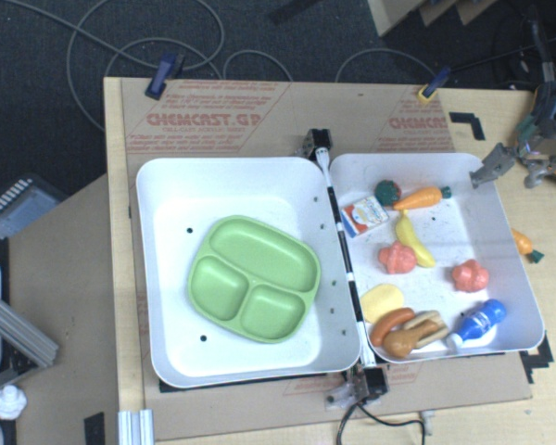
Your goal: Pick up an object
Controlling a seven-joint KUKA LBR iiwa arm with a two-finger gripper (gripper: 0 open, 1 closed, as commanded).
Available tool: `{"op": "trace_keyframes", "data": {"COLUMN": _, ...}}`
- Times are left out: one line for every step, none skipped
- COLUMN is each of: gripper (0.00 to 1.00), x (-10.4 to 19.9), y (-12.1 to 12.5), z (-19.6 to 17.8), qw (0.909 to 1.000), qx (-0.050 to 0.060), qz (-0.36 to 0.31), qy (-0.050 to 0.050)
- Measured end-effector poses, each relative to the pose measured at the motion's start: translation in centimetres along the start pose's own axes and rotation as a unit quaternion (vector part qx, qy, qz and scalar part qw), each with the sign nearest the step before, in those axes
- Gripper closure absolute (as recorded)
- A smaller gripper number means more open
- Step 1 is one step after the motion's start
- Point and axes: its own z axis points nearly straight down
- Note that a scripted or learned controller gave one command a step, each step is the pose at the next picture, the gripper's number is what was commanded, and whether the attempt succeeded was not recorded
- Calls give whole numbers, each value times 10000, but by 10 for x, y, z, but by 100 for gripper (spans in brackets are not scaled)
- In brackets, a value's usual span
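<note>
Camera view: surface (259, 109) is carrying two white bins side by side. Left bin (167, 202) is holding a green tray (252, 277) with three compartments, lying flat near the middle.

Right bin (500, 239) is holding the loose objects. Carrot (421, 197) is lying near the far wall, a dark green piece (386, 192) touching its left end. Small carton (364, 216) is sitting just beside the dividing wall. Banana (412, 241) is lying near the centre, a pink lump (398, 259) touching its left side. Second pink lump (469, 275) is sitting toward the right wall, apart from the rest. Yellow disc (382, 298) is lying near the front left, hot dog (410, 331) just in front of it. Blue bottle (479, 322) is lying in the front right corner.

Pincer (497, 163) is hanging over the far right corner of the right bin, well apart from every object. Whether it is apart or together: cannot tell.

Small orange piece (522, 243) is lying outside the right wall.
</note>
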Motion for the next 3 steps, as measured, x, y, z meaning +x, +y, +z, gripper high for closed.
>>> {"op": "trace_keyframes", "data": {"gripper": 0, "x": 71, "y": -9, "z": 112, "qw": 10000, "qx": 12, "qz": -5, "qy": 9}}
{"op": "trace_keyframes", "data": {"gripper": 0, "x": 123, "y": 71, "z": 161, "qw": 10000, "qx": -95, "qz": -22, "qy": -1}}
{"op": "trace_keyframes", "data": {"gripper": 100, "x": 121, "y": 68, "z": 155, "qw": 10000, "qx": -43, "qz": -11, "qy": -11}}
